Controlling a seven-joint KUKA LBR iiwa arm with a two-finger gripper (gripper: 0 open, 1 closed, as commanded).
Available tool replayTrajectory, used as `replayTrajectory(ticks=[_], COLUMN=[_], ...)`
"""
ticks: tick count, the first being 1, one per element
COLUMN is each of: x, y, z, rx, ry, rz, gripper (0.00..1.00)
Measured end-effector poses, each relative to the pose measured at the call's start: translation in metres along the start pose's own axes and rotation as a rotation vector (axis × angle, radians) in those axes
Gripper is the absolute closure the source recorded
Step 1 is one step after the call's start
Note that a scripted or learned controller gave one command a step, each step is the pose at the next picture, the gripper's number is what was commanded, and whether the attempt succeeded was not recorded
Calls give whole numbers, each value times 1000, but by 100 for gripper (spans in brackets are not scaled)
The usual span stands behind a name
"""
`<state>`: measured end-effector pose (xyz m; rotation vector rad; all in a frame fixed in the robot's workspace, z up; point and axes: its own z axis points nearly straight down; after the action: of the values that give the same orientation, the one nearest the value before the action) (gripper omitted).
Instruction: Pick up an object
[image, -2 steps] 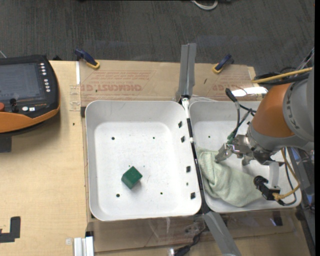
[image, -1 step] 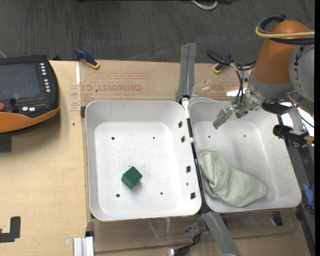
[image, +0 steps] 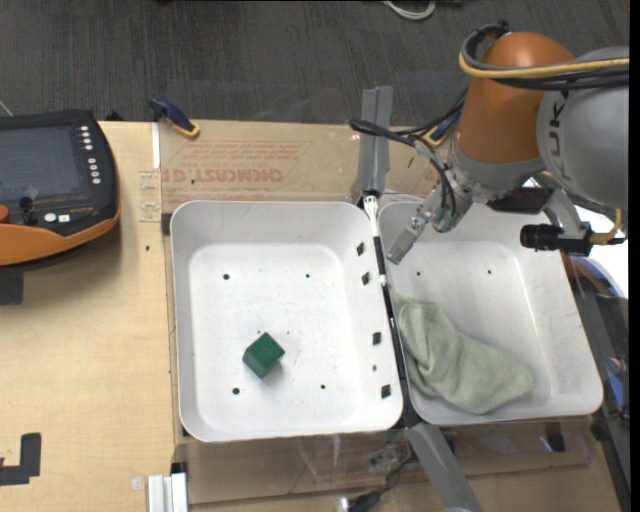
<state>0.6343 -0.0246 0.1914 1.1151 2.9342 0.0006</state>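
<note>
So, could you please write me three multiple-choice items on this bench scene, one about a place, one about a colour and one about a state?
1. Where does the small block lie?
A. In the left bin
B. On the cloth
C. On the bare bench

2. What colour is the block?
A. Red
B. Green
C. Yellow

3. How does the cloth in the right bin lie?
A. Folded into a neat square
B. Hanging over the rim
C. Crumpled in a loose heap

Answers:
1. A, since it sits on the left bin's white floor, towards the near edge.
2. B, since its faces are dark green.
3. C, since it lies bunched in the near left corner, inside the walls.
</note>
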Motion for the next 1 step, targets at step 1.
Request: replayTrajectory(ticks=[1], x=[43], y=[16], z=[1], rx=[4], ry=[3], rz=[334], gripper=[0])
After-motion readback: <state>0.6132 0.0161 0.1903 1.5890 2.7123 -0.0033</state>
